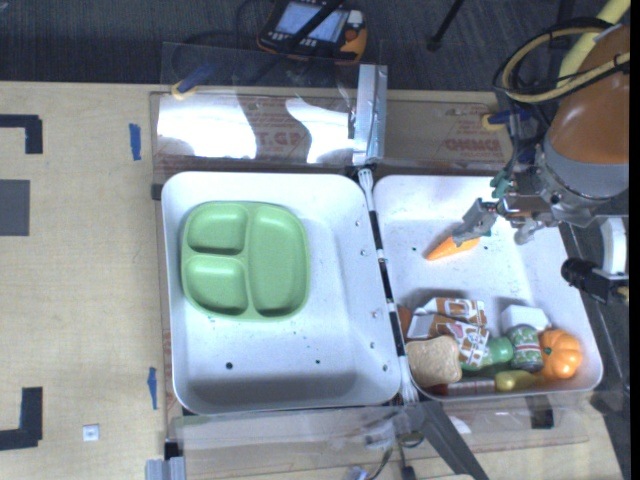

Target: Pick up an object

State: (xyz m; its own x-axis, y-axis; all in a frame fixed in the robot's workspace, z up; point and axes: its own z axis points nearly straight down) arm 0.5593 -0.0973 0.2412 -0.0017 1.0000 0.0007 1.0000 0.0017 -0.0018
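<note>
My gripper (503, 224) hangs over the back of the right bin (420, 203), its two fingers spread apart with nothing between them. An orange toy carrot (446, 247) lies on the bin floor just left of the left fingertip (479, 217), its green top toward that finger. Whether they touch cannot be made out. Along the bin's front edge lies a cluster: a bread slice (433, 360), a printed snack packet (455, 318), a white-topped can (523, 318), a green round fruit (527, 353) and a small orange pumpkin (560, 354).
The left bin (330, 358) holds a green divided plate (245, 258). A metal divider (368, 118) stands behind the seam between the bins. Cables and the arm's orange band (590, 118) crowd the right side.
</note>
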